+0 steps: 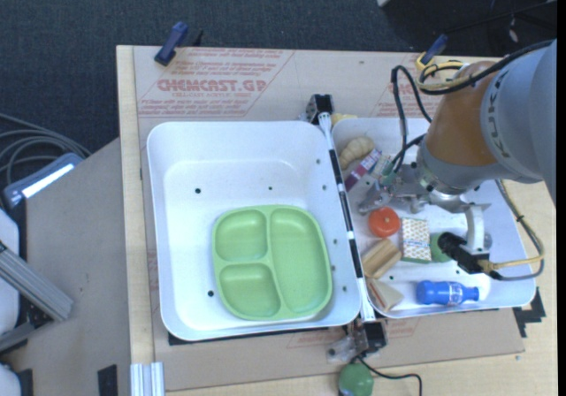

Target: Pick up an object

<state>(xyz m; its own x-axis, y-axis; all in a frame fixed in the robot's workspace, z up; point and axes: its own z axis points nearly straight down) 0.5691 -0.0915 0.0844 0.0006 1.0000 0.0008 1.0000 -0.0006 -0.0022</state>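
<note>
Worktop with two white bins. Hand (395,197) low in right bin (522,293); finger state unclear. Orange round piece (384,224) just below hand: probably light, rigid, smooth; best gripped across its sides.

Your arm (522,111) comes in from the right edge, grey link angled down and leftward. Orange band (460,125) sits just above the wrist. Wrist points steeply down. Gripper (402,195) hangs low beneath it; you can't read its state from this slant.
</note>
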